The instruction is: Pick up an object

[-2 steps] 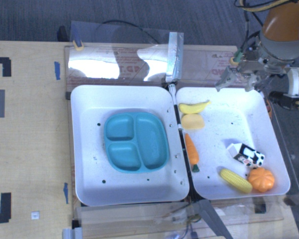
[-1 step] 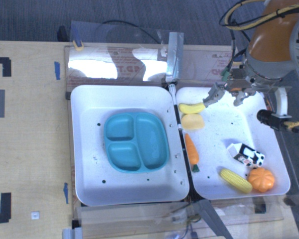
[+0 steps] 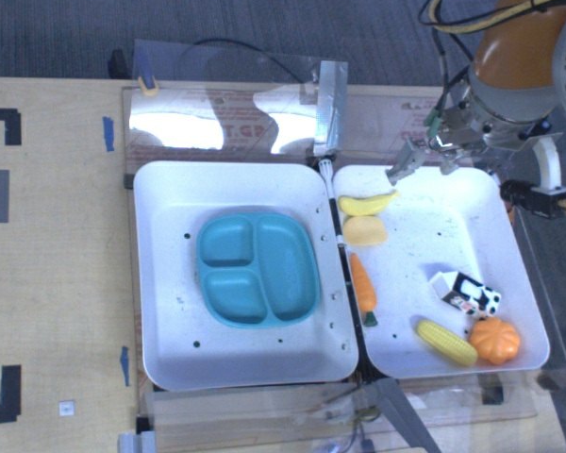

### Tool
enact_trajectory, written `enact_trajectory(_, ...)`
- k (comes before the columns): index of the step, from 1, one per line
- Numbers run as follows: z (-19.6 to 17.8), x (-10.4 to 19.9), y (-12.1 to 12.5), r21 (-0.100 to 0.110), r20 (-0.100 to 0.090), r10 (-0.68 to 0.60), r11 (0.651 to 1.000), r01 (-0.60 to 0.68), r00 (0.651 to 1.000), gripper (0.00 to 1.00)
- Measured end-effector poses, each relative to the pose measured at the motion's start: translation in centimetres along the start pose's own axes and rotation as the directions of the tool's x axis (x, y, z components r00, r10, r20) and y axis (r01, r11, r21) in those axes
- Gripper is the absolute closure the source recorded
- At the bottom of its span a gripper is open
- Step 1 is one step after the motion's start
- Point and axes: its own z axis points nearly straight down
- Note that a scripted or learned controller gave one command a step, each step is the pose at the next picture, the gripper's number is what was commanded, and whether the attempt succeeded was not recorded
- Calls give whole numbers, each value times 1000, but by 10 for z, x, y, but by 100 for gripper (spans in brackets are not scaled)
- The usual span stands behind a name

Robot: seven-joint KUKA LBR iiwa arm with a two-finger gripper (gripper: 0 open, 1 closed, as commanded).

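The right bin (image 3: 509,243) holds a banana (image 3: 368,203), a pale yellow rounded piece (image 3: 364,230), a carrot (image 3: 362,283) along its left wall, a corn cob (image 3: 445,341), a small orange pumpkin (image 3: 495,340) and a black-and-white toy (image 3: 467,293). My gripper (image 3: 426,166) hangs over the bin's far edge, up and to the right of the banana. It is open, and nothing sits between its fingers.
The left bin (image 3: 160,253) holds a teal divided plate (image 3: 258,267). A metal post (image 3: 329,111) stands behind the wall shared by the two bins. The arm and its cables fill the upper right corner.
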Motion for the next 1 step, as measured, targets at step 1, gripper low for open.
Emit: enact_trajectory(1, 87, -12, 2, 15, -7, -45, 999, 45, 999, 0)
